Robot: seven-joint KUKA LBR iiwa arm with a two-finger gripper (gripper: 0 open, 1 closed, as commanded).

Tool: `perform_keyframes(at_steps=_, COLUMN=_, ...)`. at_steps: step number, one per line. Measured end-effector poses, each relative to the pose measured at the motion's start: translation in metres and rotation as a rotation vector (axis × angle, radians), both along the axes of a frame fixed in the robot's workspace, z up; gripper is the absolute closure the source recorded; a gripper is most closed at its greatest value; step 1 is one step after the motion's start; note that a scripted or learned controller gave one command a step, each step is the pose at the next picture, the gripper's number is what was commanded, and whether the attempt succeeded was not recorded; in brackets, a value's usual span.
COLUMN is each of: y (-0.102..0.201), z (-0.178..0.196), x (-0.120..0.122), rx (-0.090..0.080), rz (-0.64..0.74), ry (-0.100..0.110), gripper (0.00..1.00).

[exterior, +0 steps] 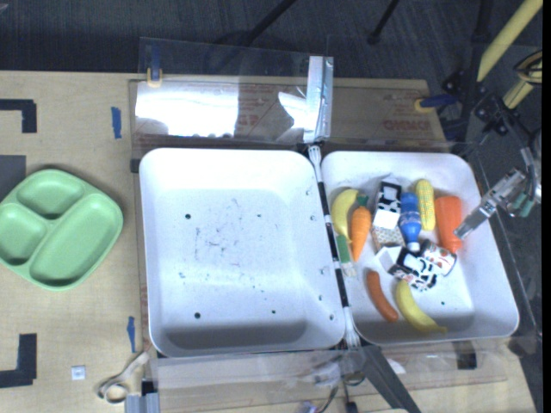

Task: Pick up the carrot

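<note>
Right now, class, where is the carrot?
In the camera view, the carrot lies in the right bin, near its right wall, just right of the corn and blue bottle.

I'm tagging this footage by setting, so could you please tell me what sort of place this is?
Most likely a robotics lab bench for picking tests: two white bins on a wooden bench, toy food such as a carrot heaped in the right one, and stand legs on carpet behind.

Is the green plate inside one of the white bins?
No, the green plate lies on the wooden bench, left of the left bin, outside both bins.
</note>
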State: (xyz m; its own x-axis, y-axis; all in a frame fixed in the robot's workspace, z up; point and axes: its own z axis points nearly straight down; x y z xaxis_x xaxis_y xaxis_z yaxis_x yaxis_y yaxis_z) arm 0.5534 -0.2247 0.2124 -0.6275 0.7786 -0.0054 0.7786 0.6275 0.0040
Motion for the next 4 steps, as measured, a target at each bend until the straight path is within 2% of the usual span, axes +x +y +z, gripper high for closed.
perform_keyframes(at_steps=1, y=-0.002, z=0.011, x=0.001, rx=-0.001, rz=-0.003, ry=-0.007, gripper=1.00)
perform_keyframes(at_steps=2, y=0.003, z=0.050, x=0.036, rx=-0.003, rz=0.381, ry=-0.002, gripper=1.00)
perform_keyframes(at_steps=3, y=0.003, z=0.050, x=0.036, rx=-0.003, rz=0.380, ry=-0.001, gripper=0.00)
perform_keyframes(at_steps=4, y=0.001, z=0.009, x=-0.032, rx=-0.001, rz=0.446, ry=0.002, gripper=0.00)
